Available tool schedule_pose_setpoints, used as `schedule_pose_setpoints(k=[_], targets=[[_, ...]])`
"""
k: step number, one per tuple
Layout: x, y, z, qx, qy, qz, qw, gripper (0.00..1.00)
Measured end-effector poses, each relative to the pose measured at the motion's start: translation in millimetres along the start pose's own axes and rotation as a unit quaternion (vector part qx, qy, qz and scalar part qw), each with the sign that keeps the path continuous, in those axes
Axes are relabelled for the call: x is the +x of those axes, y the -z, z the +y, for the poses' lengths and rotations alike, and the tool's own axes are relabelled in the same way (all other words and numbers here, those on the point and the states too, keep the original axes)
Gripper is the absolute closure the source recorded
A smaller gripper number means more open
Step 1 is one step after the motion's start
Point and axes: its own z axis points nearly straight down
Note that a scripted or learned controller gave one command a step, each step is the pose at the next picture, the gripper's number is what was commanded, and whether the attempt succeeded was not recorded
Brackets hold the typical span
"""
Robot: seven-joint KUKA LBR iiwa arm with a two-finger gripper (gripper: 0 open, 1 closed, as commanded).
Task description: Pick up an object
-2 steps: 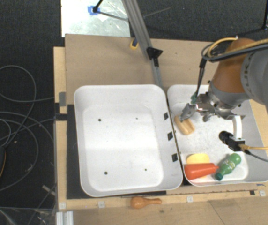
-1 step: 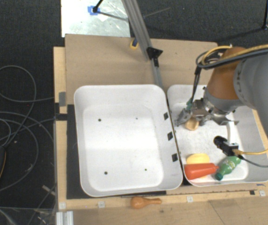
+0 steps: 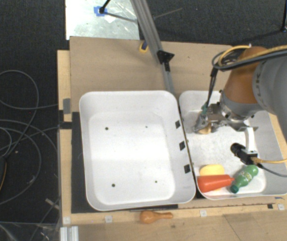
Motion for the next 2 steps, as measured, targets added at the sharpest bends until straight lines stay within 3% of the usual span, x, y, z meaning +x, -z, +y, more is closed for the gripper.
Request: schedule_pose_setpoints(k=[2], targets=[[-2.2,118.8,1.6,-0.002,0.002,-0.001,1.0,1.0]])
